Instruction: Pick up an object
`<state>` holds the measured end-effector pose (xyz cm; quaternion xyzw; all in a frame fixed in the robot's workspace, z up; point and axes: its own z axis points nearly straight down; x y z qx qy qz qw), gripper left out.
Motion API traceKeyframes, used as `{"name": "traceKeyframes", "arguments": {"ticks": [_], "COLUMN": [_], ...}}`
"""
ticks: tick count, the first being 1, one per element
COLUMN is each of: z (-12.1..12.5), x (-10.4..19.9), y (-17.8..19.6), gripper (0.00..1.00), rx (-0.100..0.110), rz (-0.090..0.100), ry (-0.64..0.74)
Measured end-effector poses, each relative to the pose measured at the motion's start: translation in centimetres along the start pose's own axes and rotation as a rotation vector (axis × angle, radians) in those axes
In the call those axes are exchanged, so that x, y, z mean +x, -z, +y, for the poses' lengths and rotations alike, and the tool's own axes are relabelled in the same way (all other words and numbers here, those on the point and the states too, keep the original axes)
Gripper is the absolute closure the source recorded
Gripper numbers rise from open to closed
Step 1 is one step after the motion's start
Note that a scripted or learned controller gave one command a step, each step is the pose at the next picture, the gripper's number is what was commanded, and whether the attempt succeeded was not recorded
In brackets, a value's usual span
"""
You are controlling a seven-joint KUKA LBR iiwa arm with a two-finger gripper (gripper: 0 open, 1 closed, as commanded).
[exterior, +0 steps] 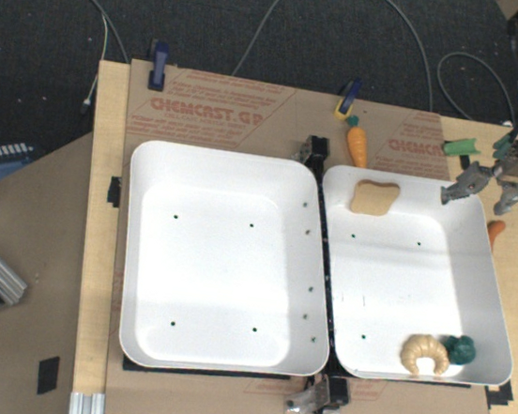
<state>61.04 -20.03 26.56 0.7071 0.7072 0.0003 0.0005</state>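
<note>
I count two white bins: the left bin [224,254] and the right bin [419,289], which holds three things, a tan bread slice [374,198] at its far edge, a croissant [425,354] and a small green piece [459,349] touching it, too small to identify. My gripper [490,190], partly cut off, hangs spread wide and holding nothing over the right bin's far right corner.

Your tabletop [95,227] carries a brown printed board [253,111] with two white bins on it: left bin [133,232] and right bin [493,298], side by side. A carrot [357,146] lies behind them.
</note>
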Motion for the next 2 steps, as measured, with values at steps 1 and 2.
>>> {"name": "traceKeyframes", "arguments": {"ticks": [1,2], "z": [0.0,-1.2], "x": [0.0,3.1], "y": [0.0,-14.3], "gripper": [0.00,0.00], "rx": [0.000,0.013], "rz": [0.000,0.004], "ry": [0.000,0.084]}}
